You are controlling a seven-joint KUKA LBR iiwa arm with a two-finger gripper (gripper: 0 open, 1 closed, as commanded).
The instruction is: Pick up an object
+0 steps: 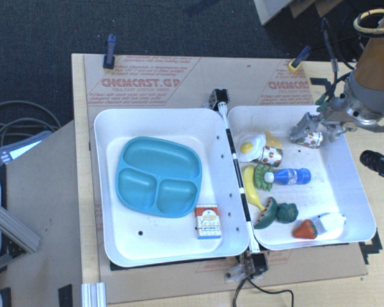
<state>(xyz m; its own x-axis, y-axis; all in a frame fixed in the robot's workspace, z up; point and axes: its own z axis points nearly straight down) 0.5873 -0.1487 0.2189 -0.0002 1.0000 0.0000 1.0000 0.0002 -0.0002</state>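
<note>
Jaws (pixel 309 135) sit up-right of the blue plastic bottle (pixel 292 176), which lies left-right; can't tell from here if they're parted.

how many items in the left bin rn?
2: the blue divided tray lies mid-bin, and the small carton sits by its near-right corner, close to the bin divider.

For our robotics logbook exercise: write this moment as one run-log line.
stage: approach | gripper: over right bin, far side, holding nothing seen | nearest: blue bottle, banana | left bin: blue tray, small carton
</note>
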